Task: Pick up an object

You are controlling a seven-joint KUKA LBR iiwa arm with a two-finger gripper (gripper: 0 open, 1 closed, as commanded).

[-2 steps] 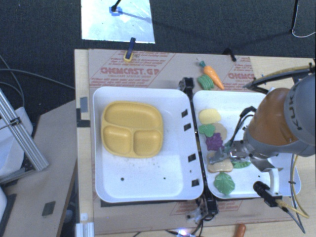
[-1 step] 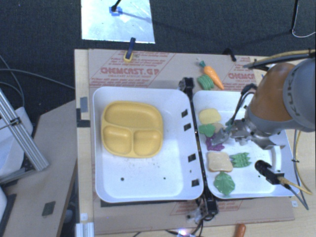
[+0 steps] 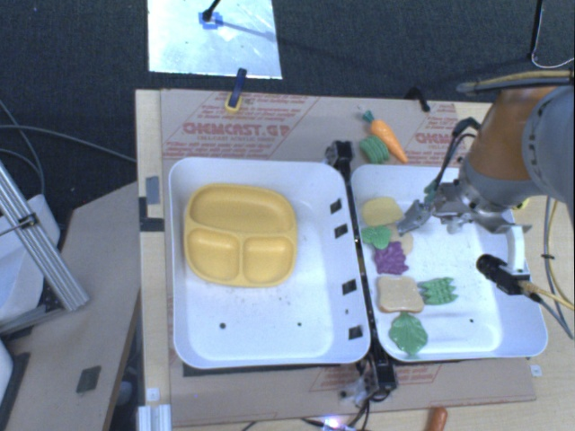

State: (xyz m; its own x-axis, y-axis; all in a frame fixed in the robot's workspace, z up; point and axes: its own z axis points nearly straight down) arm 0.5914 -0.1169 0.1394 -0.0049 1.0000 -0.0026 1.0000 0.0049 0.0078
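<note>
The gripper hangs over the right bin, near its far left corner, with the grey arm and its orange band reaching in from the bin's right edge. Whether it is spread or closed cannot be told from this slant, and nothing shows between its tips.

Just beside the tips, toward the bin's left edge, lies a pale yellow flat piece, rounded, its long axis running roughly along the bin's far edge. Touching its near side is a small green leafy piece, and just nearer still a purple grape bunch, its narrow end pointing toward the near edge. Next comes a tan bread slice, lying flat and nearly square, with a green ridged piece just beside it toward the bin's middle, its long axis across the bin. A round green leaf sits near the bin's near left corner.

Outside the bin, on the bench past its far edge, an orange carrot lies slantwise, tip toward the bin, by a green piece.

The left bin carries a yellow divided plate toward its far left corner.
</note>
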